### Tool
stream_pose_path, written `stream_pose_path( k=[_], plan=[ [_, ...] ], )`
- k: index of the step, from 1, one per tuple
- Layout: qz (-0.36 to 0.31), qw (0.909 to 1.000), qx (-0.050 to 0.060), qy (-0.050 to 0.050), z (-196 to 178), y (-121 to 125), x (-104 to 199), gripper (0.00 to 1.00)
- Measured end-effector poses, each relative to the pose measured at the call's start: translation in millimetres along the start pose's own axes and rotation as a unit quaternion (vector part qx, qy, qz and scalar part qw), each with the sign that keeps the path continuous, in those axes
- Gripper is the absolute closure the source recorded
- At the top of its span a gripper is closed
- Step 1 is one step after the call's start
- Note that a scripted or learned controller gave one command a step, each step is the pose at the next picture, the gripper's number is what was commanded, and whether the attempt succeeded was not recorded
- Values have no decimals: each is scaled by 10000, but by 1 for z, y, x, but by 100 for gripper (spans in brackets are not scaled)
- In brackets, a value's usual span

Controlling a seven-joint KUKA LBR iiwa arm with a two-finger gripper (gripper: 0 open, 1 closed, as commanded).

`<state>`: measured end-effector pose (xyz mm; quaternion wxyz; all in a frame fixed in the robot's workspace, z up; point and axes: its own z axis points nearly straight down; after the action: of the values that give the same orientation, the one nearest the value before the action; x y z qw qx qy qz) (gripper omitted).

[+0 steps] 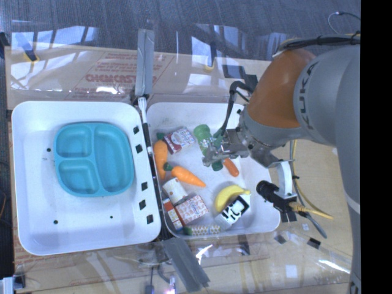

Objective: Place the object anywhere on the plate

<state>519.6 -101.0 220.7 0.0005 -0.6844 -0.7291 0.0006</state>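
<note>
Pincer (215, 155) just beside small carrot (231, 167), grip state impossible to tell.

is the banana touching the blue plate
Apart. The camera view shows the banana in the right bin, the blue plate in the left bin.

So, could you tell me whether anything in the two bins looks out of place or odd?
Nothing looks spilled or damaged. The blue plate sits bare in the left bin, while the toy food, such as the carrots and banana, lies jumbled in the right bin, where the tool is.
</note>
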Motion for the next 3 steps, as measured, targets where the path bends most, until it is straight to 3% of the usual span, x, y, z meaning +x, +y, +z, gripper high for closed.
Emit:
stream_pose_path(
  k=[1, 2, 3],
  plan=[
    [794, 9968, 17, -3, 32, 49, 61, 100],
    [1684, 9857, 13, -5, 31, 82, 128, 100],
    [-185, 9998, 6, -6, -3, 70, 174, 100]
  ],
)
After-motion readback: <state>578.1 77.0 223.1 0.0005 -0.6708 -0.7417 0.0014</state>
